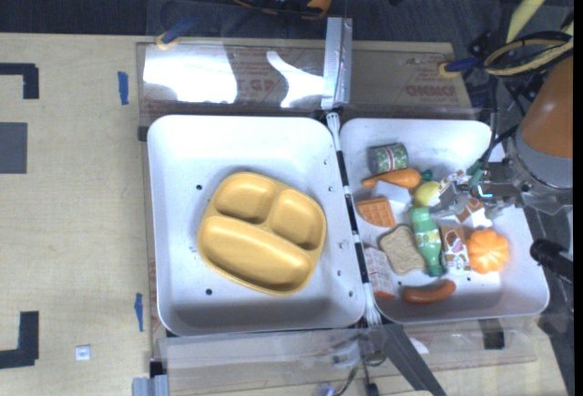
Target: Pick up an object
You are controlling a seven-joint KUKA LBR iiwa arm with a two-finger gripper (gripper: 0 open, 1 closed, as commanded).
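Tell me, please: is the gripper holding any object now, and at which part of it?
It cannot be told. The gripper is low in the right bin, among the toy foods near the green bottle and pumpkin, but no object shows clearly between its fingers.

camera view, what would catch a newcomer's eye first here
The big yellow divided tray stands out first, lying alone in the left bin. Next comes the colourful clutter of toy food in the right bin: an orange pumpkin, a green bottle, a carrot and a green can. The tool hangs over that pile from the right.
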